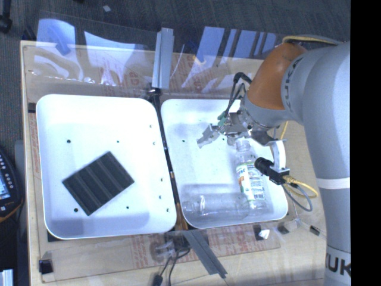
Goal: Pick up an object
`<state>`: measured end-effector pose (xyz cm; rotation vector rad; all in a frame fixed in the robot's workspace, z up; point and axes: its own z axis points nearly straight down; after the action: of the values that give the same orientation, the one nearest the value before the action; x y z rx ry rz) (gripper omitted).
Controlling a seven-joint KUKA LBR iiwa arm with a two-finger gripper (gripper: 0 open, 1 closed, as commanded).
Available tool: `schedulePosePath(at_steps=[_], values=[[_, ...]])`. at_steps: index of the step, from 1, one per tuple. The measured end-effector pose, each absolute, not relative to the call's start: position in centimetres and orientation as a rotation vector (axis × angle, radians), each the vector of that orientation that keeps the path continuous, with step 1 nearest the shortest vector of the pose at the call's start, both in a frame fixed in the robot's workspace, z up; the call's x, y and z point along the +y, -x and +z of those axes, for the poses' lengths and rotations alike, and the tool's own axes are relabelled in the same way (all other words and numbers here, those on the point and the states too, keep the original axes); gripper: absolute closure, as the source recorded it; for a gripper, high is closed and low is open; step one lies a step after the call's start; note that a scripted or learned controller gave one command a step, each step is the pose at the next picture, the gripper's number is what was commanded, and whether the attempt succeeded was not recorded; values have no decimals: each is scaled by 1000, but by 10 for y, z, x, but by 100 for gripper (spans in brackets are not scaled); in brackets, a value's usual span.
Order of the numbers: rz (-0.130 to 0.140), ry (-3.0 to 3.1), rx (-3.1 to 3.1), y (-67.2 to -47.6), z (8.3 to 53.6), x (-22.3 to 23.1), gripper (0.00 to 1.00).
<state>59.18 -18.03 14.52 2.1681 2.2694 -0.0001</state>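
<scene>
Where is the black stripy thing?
The black ribbed pad lies flat in the left bin, toward its near left corner in the camera view, far from the gripper over the right bin.

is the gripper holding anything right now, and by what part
Nothing shows between its fingers. The gripper hangs over the right bin, apart from the clear bottles lying nearer the front.

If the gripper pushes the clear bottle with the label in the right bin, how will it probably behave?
The labelled bottle lies on its side, so it would probably roll on the smooth floor of the right bin. It looks like thin clear plastic, likely light and slippery. A second clear bottle lies close and might be pushed too.
</scene>
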Motion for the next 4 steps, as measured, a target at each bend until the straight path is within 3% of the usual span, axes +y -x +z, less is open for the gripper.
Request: schedulePosePath(at_steps=[1,2,3,4], values=[[-2,-2150,2297,-575,147,-210,0],[-1,-2110,2331,-538,178,-209,0],[-2,-2017,2417,-543,169,-193,0],[0,-2037,2392,-537,199,-210,0]])
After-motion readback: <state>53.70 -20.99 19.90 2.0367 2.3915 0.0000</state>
